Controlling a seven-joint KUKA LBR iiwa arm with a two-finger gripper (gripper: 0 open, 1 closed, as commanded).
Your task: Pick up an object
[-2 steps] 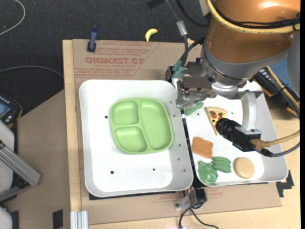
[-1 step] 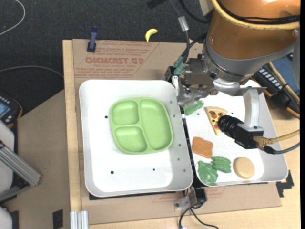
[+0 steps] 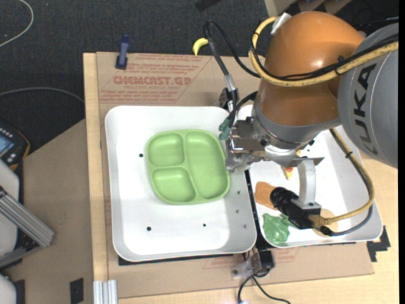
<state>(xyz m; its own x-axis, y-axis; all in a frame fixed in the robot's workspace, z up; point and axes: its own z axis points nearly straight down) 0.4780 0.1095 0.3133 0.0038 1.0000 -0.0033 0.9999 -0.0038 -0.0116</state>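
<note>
A green divided plate point(image 3: 187, 166) lies in the left bin point(image 3: 126, 220). The arm point(image 3: 304, 75) hangs over the right bin point(image 3: 361, 189), hiding its end effector point(image 3: 237, 145); I cannot tell its state.

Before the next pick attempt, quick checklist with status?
1. Light green divided plastic plate lies flat in the left white bin: ok.
2. Gripper sits at the plate's right edge: ok.
3. Plate between the fingers: cannot tell.
4. Finger opening: cannot tell.
5. Small green object and orange object lie in the right white bin, partly hidden by the arm: cannot tell if reachable.
</note>
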